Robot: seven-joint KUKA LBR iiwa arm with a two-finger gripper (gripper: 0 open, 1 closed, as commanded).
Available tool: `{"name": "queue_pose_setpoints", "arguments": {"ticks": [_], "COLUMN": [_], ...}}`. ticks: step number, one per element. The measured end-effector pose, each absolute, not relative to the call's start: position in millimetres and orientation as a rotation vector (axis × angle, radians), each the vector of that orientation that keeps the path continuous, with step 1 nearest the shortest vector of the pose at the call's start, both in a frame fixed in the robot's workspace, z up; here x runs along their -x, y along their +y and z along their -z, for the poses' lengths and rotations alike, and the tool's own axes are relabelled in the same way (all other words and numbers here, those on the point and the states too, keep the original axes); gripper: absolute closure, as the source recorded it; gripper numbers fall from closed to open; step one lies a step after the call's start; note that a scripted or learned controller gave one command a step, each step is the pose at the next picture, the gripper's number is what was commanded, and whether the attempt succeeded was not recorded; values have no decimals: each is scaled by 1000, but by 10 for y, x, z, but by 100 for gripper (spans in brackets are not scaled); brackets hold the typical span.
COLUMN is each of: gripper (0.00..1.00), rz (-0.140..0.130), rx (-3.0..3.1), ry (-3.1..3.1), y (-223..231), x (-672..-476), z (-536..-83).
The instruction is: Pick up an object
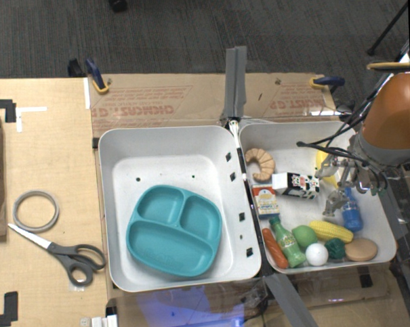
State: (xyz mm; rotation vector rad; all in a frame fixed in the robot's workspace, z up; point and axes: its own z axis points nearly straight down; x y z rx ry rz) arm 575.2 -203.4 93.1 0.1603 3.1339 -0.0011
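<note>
I am watching the gripper hanging low over the right bin, at its right side, with the orange-banded arm coming in from the right. I cannot tell how the gripper is set; the metal parts are blurring together over the clutter.

Just beside it, a blue bottle is lying near the bin's right wall, and a corn cob is sitting just below. A croissant is resting toward the back, a black-and-white carton near the middle, and a green bottle, a carrot and a white ball toward the front.

In the left bin, a teal divided plate is lying flat. Scissors and a tape roll are lying on the bench at left.
</note>
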Motion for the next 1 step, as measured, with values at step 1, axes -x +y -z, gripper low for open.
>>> {"name": "queue_pose_setpoints", "arguments": {"ticks": [1], "gripper": [0], "rz": [-1], "rx": [-47], "ry": [3135], "y": [-1640], "x": [-6507], "z": [-932]}}
